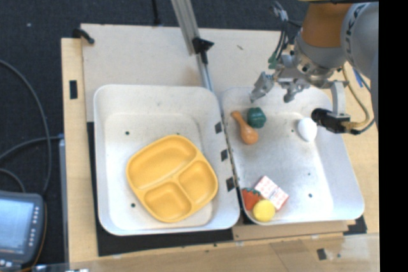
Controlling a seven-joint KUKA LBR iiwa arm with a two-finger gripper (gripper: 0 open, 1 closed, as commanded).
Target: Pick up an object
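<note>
Right bin (331, 188) — a tan wooden pin (245, 128) lies tilted, touching a dark green block (256, 116); a white egg (306, 130) rests apart. At the near-left corner cluster a red piece (249, 199), yellow ball (264, 211) and pink-checked box (270, 190).

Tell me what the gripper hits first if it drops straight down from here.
Probably bare floor of the right bin: the gripper hangs open above its back edge, beside the green object. Depth is unclear.

Right bin's (331, 191) middle lies bare — a green block (256, 116), peg (245, 128) and egg (306, 129) crowd its far end, toys (264, 199) its near corner.
</note>
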